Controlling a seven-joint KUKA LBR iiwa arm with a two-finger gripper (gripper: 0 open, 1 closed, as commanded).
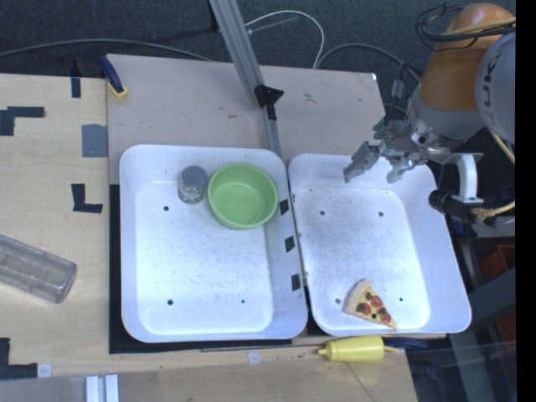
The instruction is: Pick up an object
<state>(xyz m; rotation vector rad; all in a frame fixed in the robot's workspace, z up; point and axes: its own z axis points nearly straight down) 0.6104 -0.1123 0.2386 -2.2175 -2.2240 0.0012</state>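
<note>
My gripper (378,168) hangs over the far edge of the right bin (435,249), its two fingers spread apart with nothing between them. A toy pizza slice (368,303) lies flat near the right bin's front edge, well away from the gripper. In the left bin (142,249), a green bowl (243,195) sits at the far side. A small grey-lidded jar (193,184) stands just to the bowl's left, close beside it.
A yellow mustard bottle (356,350) lies on the bench just in front of the right bin. A clear plastic cylinder (33,268) rests on the bench at far left. A slanted metal pole (243,48) rises behind the bins.
</note>
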